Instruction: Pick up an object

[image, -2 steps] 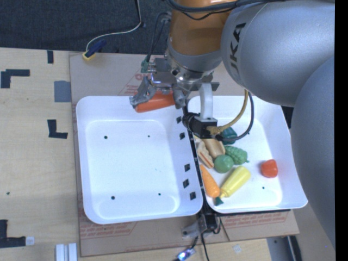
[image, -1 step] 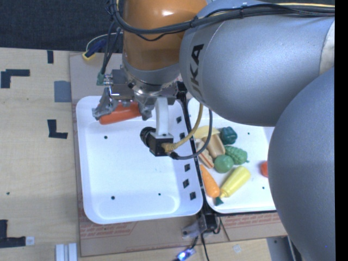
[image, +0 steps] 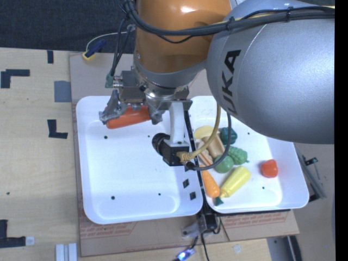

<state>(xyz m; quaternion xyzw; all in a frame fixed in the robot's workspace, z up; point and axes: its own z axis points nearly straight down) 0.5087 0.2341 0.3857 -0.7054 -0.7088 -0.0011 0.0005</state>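
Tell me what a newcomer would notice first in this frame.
The huge grey arm with its orange band dominates the upper right of the view. Below it, the claw sits over the left bin, with an orange, carrot-like object between its fingers. A heap of toy vegetables crowds the right bin, with a red tomato to the heap's right.

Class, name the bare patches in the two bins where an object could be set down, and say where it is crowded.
Free: the left bin floor, below the gripper holding an orange-red object. Crowded: the right bin near the divider, with carrot, yellow piece and tomato.
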